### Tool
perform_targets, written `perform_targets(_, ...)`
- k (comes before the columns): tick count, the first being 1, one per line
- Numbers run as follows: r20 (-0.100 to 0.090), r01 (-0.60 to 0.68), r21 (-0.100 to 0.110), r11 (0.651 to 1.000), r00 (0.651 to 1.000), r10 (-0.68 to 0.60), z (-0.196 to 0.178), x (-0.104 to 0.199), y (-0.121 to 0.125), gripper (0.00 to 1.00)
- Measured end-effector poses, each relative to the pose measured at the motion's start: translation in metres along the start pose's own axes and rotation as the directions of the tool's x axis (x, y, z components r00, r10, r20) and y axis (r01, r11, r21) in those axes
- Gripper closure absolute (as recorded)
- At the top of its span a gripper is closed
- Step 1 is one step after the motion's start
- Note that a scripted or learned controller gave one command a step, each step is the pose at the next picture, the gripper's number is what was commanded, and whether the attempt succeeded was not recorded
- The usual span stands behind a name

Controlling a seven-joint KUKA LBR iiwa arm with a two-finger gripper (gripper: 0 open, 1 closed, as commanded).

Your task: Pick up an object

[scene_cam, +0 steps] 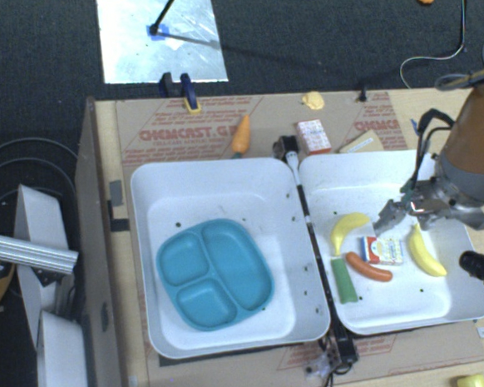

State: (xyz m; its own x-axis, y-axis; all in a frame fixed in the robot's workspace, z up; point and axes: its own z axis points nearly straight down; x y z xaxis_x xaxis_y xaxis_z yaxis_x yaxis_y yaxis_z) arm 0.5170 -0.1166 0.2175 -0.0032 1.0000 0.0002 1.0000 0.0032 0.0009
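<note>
Two white bins are set side by side on the bench [178, 127]; in the left bin [155, 195] a blue tray [214, 272] with three compartments is laid near the middle. In the right bin [349, 180] five things are gathered toward the front edge: a banana [346, 228] near the left wall, a green stick [344, 279] below it, a sausage [370, 267] touching a small carton [383, 251], and a second banana [425, 252] toward the right wall. The gripper [400, 210] is held low over the right bin, just above the carton and between the two bananas; nothing is seen between its fingers, and whether the jaws are apart or together cannot be told. On the bench behind the bins a carrot [241, 135] and a box [313, 136] are seen.
</note>
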Motion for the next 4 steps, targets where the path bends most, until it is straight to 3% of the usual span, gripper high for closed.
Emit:
perform_targets(1, 0.000, 0.003, 0.002, 1.000, 1.000, -0.003, 0.068, 0.007, 0.026, 0.00)
perform_targets(2, 0.007, -0.005, -0.015, 1.000, 1.000, 0.005, 0.129, 0.024, 0.008, 0.00)
perform_targets(3, 0.005, 0.005, -0.018, 1.000, 1.000, -0.005, 0.127, 0.023, 0.123, 0.00)
perform_targets(4, 0.003, -0.002, -0.014, 1.000, 1.000, 0.002, 0.128, -0.014, 0.114, 0.00)
